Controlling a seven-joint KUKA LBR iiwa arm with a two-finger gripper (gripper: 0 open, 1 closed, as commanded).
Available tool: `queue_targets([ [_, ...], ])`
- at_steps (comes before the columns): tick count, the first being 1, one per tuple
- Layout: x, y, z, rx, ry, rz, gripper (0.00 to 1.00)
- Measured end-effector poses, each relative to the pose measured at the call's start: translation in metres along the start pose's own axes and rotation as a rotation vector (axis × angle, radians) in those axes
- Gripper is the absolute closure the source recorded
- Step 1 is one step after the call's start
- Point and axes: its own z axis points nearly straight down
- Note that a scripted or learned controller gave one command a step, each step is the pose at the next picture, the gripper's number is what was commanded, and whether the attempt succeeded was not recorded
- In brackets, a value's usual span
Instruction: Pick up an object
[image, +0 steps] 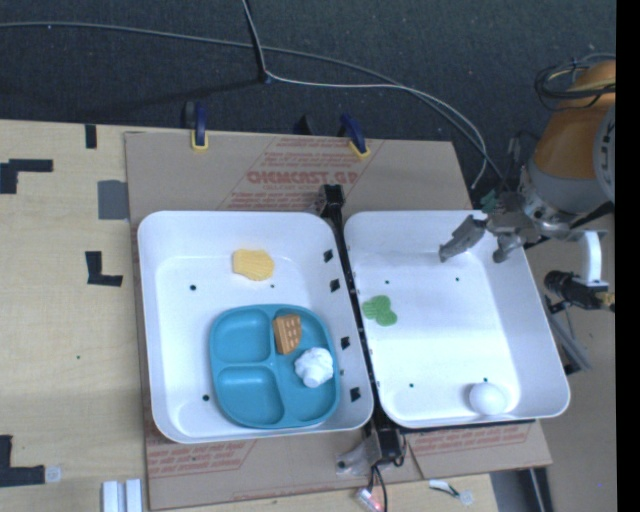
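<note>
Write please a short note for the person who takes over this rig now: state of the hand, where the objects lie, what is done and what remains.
Hand: open, holding nothing, above the upper right part of the right white bin.
Right bin: a small flat green piece near its left wall, a white ball near its lower right corner.
Left white bin: a flat yellow piece on the bin floor, and a blue divided plastic tray carrying a brown waffle-like piece and a white crumpled lump.
Done: no object picked up.
Left: choose one object, lower the hand, grasp and lift it.

Dark carpet (120, 60) behind, wooden bench (60, 330), cardboard sheet (290, 175), black cables (330, 70)
</note>
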Motion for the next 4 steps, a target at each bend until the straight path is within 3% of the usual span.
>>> queue_targets([
  [1,0.000,0.002,-0.005,-0.009,-0.001,-0.001,0.00],
  [3,0.007,-0.004,0.106,-0.003,0.000,-0.001,0.00],
  [4,0.007,-0.003,0.116,-0.010,-0.002,-0.002,0.00],
])
